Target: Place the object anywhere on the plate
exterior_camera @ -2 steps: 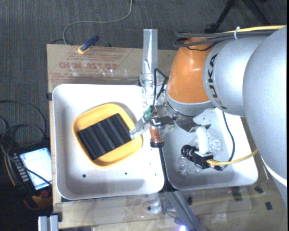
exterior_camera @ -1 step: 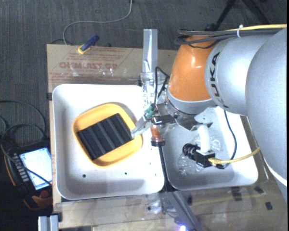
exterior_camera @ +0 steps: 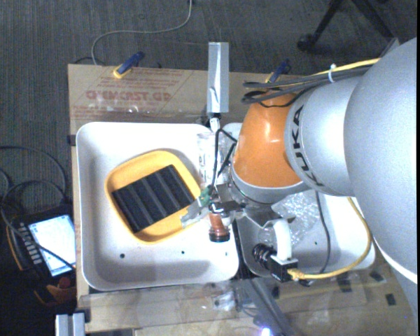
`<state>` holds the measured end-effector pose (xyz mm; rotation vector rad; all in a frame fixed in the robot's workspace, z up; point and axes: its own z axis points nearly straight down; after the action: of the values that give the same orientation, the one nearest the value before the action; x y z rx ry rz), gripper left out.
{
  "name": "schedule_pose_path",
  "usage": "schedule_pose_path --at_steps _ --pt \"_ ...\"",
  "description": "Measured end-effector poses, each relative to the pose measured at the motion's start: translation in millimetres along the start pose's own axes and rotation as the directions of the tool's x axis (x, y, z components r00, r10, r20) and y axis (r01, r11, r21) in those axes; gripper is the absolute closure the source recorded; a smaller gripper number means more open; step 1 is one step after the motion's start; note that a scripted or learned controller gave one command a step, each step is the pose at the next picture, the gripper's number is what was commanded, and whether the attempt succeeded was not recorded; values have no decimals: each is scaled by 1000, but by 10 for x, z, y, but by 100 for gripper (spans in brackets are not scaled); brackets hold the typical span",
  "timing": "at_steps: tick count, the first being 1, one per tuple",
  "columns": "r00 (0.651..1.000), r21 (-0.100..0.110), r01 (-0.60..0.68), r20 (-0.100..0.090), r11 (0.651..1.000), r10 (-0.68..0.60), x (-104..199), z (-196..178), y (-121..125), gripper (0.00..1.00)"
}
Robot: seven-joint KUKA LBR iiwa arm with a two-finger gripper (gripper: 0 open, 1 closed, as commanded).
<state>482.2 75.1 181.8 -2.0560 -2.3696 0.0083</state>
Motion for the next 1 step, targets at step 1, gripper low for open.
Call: schedule_pose_path --at_steps 1 --pt "996 -2 84 1 996 -84 -151 -9 793 100"
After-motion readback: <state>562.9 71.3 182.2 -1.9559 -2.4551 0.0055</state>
